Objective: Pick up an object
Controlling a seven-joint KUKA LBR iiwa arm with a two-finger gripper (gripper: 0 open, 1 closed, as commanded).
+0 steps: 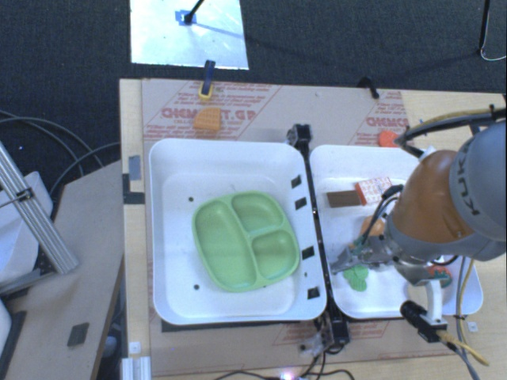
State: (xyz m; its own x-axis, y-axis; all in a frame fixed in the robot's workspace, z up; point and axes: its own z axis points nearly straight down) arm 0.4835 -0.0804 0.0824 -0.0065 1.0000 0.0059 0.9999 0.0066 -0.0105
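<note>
Camera view: the arm (pixel 444 204) covers the right bin (pixel 337 165); jaws state unclear, beside a green object (pixel 356 278).

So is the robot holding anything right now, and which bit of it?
It cannot be told. The end effector sits low in the right white bin, just above a small green object, but no grip is visible.

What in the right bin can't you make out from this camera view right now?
- Gripper: too small and blurred to tell open from shut, or whether it touches the green object.
- Orange object: mostly hidden behind the arm; identity unclear.
- Right bin: its right side is covered by the arm.
- Red and white box: print too small to read.
</note>
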